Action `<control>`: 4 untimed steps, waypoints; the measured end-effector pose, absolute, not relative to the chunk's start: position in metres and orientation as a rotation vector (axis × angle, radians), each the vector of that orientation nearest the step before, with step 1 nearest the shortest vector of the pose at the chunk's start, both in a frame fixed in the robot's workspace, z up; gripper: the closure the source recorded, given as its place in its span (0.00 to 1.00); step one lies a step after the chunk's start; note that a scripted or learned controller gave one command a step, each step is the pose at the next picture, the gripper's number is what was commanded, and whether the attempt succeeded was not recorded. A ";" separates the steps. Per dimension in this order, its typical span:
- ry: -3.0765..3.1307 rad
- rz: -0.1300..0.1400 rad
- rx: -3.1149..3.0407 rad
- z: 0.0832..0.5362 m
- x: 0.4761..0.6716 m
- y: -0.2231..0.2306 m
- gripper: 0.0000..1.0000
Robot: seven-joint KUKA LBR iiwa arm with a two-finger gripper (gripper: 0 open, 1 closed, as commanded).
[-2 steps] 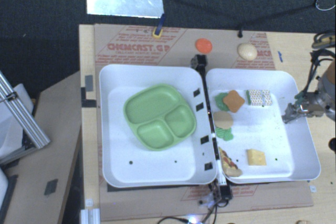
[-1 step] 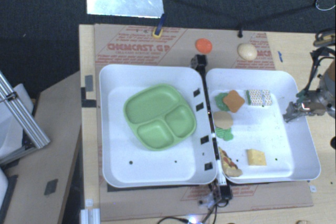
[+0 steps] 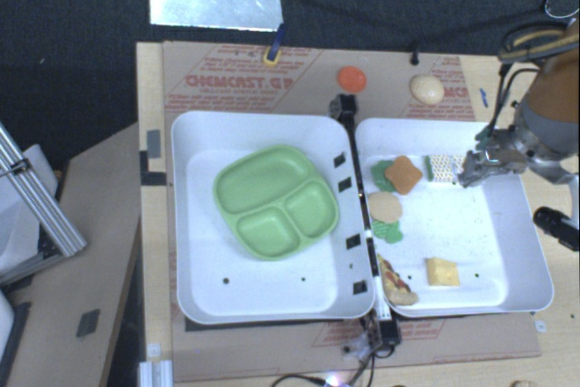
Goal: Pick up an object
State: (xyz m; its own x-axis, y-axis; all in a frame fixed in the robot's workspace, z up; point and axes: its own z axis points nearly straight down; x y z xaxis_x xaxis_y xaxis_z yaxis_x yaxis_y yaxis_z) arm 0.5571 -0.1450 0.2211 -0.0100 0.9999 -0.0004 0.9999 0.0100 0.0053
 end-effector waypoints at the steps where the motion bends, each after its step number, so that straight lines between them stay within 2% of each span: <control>1: 2.231 0.006 2.208 0.230 0.583 -0.095 1.00; 2: 2.230 0.005 2.210 0.220 0.611 -0.058 1.00; 3: 2.230 0.007 2.208 0.233 0.646 -0.015 1.00; 4: 2.220 0.000 2.220 0.232 0.640 -0.032 1.00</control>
State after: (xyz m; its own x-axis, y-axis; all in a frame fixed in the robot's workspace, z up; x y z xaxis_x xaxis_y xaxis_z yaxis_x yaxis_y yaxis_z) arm 0.6397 -0.0318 0.2323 -0.0001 1.0000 -0.0010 1.0000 0.0001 0.0014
